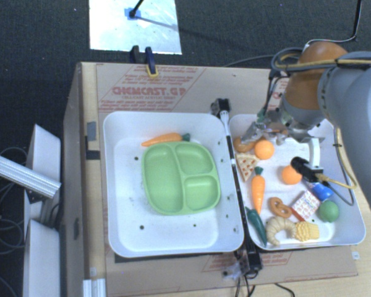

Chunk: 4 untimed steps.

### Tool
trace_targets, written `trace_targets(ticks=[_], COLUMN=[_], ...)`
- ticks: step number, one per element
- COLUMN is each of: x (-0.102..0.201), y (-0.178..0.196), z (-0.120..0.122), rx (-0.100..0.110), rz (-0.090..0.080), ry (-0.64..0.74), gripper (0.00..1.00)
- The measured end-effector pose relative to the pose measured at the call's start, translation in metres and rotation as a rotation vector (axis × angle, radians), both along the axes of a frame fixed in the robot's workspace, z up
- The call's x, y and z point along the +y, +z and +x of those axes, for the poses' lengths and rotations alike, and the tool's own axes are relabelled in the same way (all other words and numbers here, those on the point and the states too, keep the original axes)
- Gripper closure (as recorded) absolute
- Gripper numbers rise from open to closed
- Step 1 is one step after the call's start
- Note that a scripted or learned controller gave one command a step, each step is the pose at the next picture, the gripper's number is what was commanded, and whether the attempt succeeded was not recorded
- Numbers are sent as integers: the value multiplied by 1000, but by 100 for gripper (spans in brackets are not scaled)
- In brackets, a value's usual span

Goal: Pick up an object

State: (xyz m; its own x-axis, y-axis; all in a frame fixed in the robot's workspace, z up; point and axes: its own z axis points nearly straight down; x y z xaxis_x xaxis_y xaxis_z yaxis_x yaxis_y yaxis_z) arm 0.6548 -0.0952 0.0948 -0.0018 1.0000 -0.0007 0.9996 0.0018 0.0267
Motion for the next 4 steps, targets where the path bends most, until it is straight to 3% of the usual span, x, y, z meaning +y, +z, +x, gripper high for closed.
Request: trace_targets(ticks=[1, 2, 3, 4], x=[8, 10, 8, 5], y=[0, 12, 13, 0], z=[-3, -2, -2, -7], rx=[-1, -2, -5, -1], rz=[-7, -2, -5, 0], ry=[-1, 2, 0, 0], gripper=[0, 100, 0, 0])
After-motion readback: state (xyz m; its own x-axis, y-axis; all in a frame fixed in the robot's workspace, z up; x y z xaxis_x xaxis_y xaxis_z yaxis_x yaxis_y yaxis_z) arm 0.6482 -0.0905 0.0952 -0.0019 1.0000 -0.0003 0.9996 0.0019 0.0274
